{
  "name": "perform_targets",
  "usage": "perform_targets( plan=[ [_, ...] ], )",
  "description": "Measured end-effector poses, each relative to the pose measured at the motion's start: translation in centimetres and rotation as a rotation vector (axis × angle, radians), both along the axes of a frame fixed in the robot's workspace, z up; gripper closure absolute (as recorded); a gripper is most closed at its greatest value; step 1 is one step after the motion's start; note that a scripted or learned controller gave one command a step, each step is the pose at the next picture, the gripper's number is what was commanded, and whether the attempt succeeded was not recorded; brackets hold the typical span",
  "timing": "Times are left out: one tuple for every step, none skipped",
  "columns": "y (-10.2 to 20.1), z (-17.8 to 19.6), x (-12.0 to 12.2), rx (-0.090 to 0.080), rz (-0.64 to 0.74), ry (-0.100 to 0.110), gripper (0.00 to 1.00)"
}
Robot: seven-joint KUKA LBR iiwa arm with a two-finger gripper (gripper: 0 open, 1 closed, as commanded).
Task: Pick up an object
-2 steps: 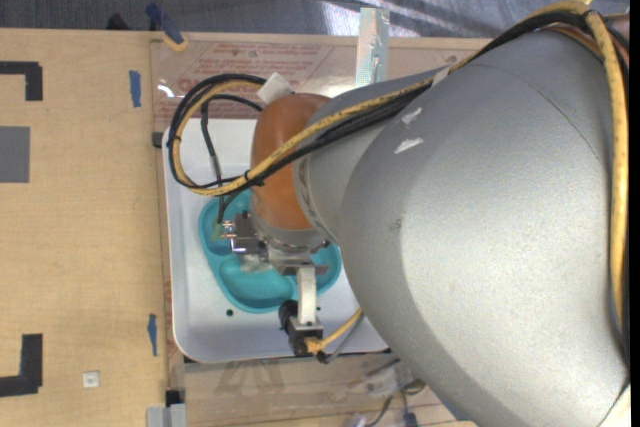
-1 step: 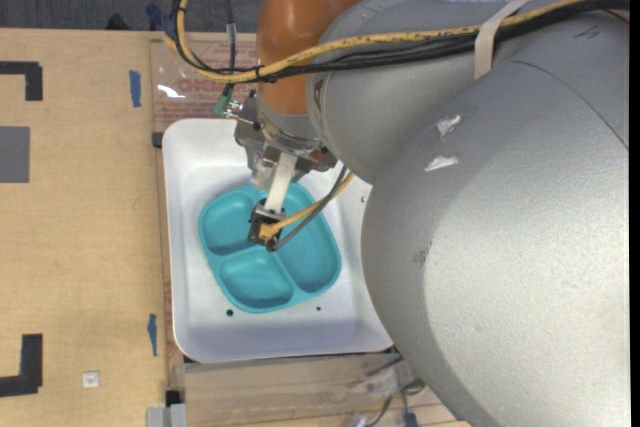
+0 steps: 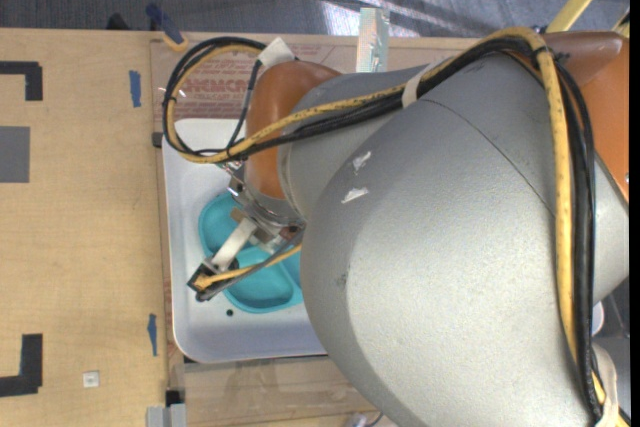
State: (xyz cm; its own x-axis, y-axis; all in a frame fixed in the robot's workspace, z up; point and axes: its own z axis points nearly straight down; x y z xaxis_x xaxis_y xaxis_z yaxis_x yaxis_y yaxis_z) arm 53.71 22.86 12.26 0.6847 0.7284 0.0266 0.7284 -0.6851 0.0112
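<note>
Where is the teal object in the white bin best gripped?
Probably by its curved edge at the view's left, coming straight down from above: the teal object lies low on the white bin floor, and the arm covers its right side.

Bright, even light; sharp; faint glare.

Grey arm [image 3: 450, 245] cut off by the right and bottom edges, white bin [image 3: 190, 185] covered over its right side, teal object [image 3: 265, 293] half under the wrist, shape unclear, red-printed label [image 3: 215, 80] too blurred to read, dark speck [image 3: 229, 313] too small to tell.
</note>
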Motion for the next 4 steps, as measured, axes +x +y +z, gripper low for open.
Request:
perform_targets(
  plan=[
    [-0.4, 7.6, 5.1, -0.005, -0.211, 0.022, 1.0],
    [-0.3, 7.8, -3.5, -0.004, -0.486, 0.03, 1.0],
    [-0.2, 10.0, -5.5, -0.01, -0.094, 0.03, 1.0],
    [-0.3, 9.1, -5.8, -0.015, 0.231, 0.029, 1.0]
  ],
)
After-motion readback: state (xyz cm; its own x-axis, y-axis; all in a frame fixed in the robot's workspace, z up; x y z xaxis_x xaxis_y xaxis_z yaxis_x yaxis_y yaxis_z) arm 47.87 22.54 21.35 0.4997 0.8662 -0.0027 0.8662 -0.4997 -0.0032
